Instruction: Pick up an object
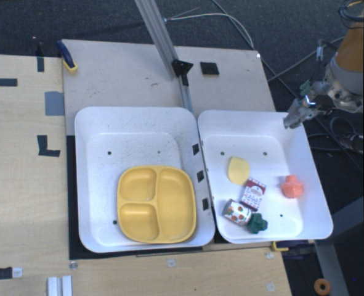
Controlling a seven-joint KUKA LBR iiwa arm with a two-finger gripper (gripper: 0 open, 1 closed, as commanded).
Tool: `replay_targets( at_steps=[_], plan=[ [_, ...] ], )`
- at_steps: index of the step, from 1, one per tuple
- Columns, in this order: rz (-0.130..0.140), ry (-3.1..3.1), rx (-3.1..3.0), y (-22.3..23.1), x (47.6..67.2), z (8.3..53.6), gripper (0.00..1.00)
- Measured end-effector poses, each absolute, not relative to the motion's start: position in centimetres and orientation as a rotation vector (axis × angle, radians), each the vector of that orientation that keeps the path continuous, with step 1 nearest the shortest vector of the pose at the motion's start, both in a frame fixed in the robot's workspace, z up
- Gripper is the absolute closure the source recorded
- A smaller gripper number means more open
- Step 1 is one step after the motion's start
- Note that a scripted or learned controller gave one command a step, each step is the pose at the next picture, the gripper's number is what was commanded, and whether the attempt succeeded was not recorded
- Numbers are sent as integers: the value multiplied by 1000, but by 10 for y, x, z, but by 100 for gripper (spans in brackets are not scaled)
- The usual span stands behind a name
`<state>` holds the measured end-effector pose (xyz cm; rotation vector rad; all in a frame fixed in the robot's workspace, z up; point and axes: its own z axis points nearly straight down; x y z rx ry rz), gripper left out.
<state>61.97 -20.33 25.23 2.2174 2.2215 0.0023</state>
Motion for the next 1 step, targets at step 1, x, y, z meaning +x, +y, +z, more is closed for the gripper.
replay_targets(
  at_steps=[1],
  plan=[
    [0,2228,2215,-142,620,255,100]
  ],
)
